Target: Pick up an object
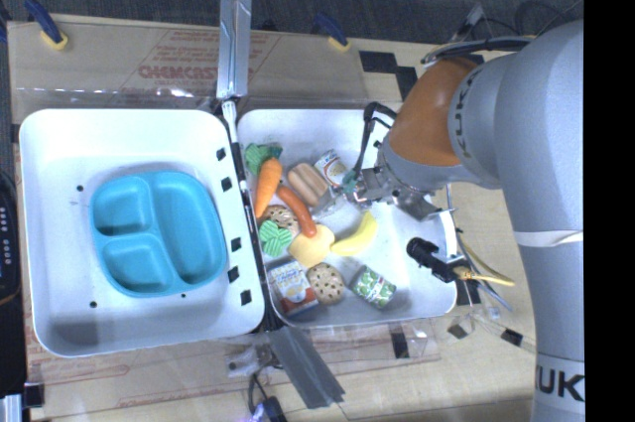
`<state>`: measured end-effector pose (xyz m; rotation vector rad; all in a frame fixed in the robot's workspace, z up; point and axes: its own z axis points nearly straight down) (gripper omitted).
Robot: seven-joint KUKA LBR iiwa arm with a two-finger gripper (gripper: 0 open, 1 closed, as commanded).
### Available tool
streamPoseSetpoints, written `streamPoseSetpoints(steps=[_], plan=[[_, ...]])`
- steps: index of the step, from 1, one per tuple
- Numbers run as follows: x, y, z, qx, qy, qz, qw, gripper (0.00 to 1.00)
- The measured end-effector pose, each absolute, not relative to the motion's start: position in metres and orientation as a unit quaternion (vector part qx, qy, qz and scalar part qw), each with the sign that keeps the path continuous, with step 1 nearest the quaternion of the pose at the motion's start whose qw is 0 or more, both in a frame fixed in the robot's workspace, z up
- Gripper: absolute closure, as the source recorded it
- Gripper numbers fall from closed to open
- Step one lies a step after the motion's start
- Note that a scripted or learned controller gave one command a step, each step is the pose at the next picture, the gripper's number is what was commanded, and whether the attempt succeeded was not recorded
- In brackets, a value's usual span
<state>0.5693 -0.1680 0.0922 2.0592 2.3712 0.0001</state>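
Observation:
My gripper [349, 191] reaches down into the right bin [437, 303], just above the yellow banana [359, 235] and beside a small can [330, 168]. Left of it lie a hot dog bun [306, 182], a red sausage [297, 210] and an orange carrot [267, 185] with a green top. Lower in the pile are a chocolate-chip cookie [325, 283], a green-labelled packet [373, 287], a red-and-white carton [290, 282] and a pale yellow piece [311, 249]. I see nothing held.
The left bin [60, 142] holds a blue divided plate [156, 231]. A metal divider clamp [233, 43] stands between the bins at the back. The grey arm with its orange band [437, 117] covers the right bin's right side.

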Motion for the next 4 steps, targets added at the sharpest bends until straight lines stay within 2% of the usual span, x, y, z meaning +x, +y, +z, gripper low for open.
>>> streamPoseSetpoints(steps=[1,2,3,4], plan=[[0.597,-0.172,0.093,0.684,0.73,-0.0003,0.0,0.0],[0.557,-0.18,0.092,0.638,0.77,-0.0005,-0.001,0.0],[0.523,-0.206,0.129,0.568,0.823,-0.0003,-0.001,0.0],[0.509,-0.209,0.093,0.585,0.811,0.0006,0.001,0.0]])
